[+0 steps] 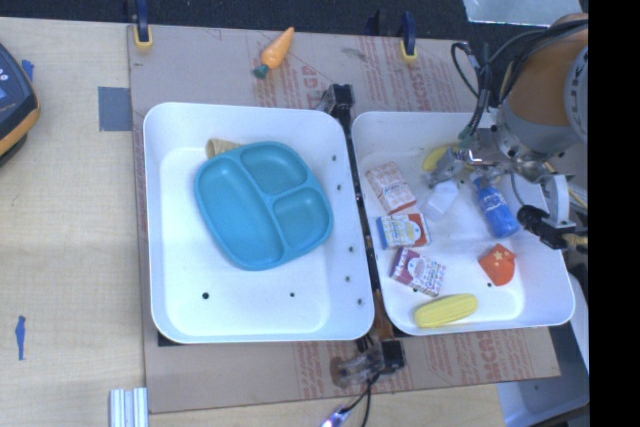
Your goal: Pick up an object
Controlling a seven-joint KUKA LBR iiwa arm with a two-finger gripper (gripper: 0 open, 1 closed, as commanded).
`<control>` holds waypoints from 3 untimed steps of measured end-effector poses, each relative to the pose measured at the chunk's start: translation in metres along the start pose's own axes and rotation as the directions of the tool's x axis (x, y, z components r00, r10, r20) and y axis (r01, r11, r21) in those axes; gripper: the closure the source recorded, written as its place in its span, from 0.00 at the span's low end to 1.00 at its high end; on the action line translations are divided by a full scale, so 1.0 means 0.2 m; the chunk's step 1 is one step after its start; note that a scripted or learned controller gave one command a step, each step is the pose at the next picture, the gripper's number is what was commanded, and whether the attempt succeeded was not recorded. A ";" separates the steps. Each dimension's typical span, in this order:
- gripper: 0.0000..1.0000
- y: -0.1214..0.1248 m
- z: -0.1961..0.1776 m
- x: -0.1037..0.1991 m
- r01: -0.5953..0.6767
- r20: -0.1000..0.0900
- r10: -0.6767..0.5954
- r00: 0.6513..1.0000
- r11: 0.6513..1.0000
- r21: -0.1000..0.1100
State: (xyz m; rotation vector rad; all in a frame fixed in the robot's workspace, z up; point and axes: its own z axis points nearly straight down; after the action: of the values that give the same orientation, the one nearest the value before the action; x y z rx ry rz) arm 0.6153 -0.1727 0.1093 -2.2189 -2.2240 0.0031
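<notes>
A wooden bench (70,215) is shown bearing two white bins. In the right bin (540,310), the gripper (452,165) is poised at twelve o'clock beside a blue bottle (494,207); its grasp cannot be told.

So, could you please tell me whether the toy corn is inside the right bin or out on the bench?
Inside: the corn lies flat on the right bin's floor, by its near rim.

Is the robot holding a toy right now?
I cannot tell. The tool sits low in the right bin, beside the blue bottle, but no toy shows between its tips.
</notes>
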 end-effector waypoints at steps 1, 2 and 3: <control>0.00 -0.08 0.07 0.34 0.002 0.003 -0.002 1.000 1.000 -0.006; 0.00 -0.24 0.03 0.37 0.001 -0.001 -0.001 1.000 1.000 0.003; 0.00 -0.36 0.07 0.40 0.001 0.002 -0.001 1.000 1.000 -0.013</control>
State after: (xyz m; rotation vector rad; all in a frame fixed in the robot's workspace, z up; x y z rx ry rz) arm 0.5426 -0.0929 0.0962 -2.2246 -2.2328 -0.0090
